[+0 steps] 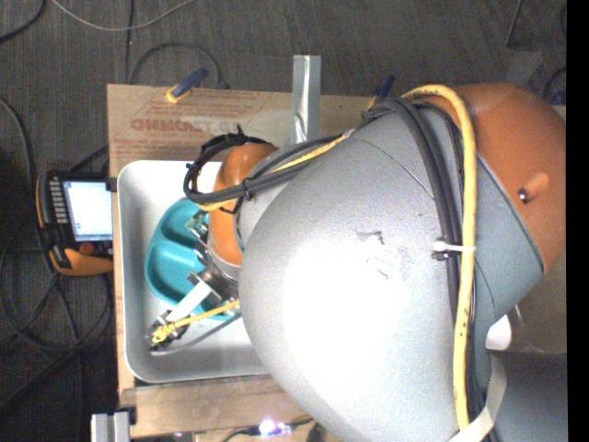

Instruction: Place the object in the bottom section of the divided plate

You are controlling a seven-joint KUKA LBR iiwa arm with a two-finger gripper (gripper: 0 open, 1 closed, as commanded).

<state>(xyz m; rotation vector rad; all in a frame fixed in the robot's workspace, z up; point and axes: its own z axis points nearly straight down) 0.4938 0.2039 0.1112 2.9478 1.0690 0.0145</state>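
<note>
Divided plate (168, 258), teal, lies in the white bin (129, 274) on my feed. It is in the bin's left part, near the left wall, though I cannot say whether it touches it. Two rounded sections of the plate are open to me, one above the other in the view, with a raised ridge between them. The arm covers the rest of the plate.

The wrist (225, 238) hangs directly over the plate's right side. The orange band (247, 162) sits just above the wrist in the view. A loop of black cables (210, 159) bulges off the band toward the bin's upper left corner. I cannot tell how the jaws stand, since they are under the wrist and the arm hides them. Whatever lies on the plate beneath the wrist is hidden from me too.

The big grey link (368, 274) reaches in from the right and crosses the bin's right part, with a yellow cable (465, 247) strapped along it.

The bin rests on a brown cardboard sheet (156, 118) with red print, which covers the tabletop. A blue-and-yellow clamp (187, 84) lies at the sheet's upper edge, and a metal post (306, 86) stands further right along the same edge. Left of the bin, beyond the cardboard, a handheld pendant (81, 212) shows a lit screen against the grey carpet (74, 44).
</note>
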